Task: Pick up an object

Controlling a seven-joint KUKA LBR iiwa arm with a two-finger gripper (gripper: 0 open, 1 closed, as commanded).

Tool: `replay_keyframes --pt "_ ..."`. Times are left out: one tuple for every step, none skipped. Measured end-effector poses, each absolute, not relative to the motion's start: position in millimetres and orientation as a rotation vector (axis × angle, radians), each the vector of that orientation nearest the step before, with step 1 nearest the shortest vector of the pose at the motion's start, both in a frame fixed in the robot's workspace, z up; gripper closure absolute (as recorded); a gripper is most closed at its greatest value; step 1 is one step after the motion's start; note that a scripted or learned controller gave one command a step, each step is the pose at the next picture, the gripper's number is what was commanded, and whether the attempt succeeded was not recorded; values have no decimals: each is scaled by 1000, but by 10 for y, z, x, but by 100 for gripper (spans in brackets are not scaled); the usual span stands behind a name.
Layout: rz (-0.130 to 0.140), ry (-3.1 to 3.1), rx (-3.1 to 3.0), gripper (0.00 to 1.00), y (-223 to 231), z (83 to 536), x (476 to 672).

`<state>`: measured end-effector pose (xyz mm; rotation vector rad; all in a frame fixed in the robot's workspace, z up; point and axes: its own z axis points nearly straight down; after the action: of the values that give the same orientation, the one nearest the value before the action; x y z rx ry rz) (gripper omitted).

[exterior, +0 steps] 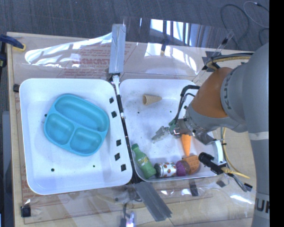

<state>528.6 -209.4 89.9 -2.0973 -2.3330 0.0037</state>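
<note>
Camera view has your tool (164,132) low in the right bin (132,91), fingers spread, gripping nothing. Nearest target is the toy carrot (186,144) just beside it: looks light, stiff and kinda slick, so I'd pinch across its thick middle.

tool (162,133) low in right bin (132,91) | carrot (186,143) just beside | blue plate (76,124) in left bin (26,126)

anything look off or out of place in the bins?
Nothing damaged or spilled. The right bin has dark specks on its floor. A green bottle lies on its side, crowded into the near edge with other small toys. A cone lies alone near the far wall. The blue divided plate sits askew in the left bin.
</note>
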Motion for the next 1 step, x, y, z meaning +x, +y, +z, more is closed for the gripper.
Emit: replay_keyframes --pt "2 -2384 -2043 0 -2106 1922 5313"
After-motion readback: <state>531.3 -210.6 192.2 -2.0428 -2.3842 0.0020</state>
